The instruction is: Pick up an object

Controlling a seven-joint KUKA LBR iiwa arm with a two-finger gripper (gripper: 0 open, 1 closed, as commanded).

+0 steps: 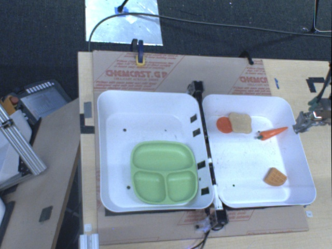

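Note:
In the right bin (295,154) lie a carrot (272,133), a tan bread slice (240,122) with a red-orange round piece (224,125) touching its left side, and a waffle-like cookie (275,177) near the front right. My gripper (303,122) hangs at the bin's right rim, just right of the carrot's tip and apart from it. Nothing shows between its fingers.
The left bin (111,139) holds a green three-compartment plate (164,171). A black clip strip (203,139) runs along the seam between the bins. Cardboard (171,71) lies under both. A grey device (44,100) and metal rail (21,144) sit at the left.

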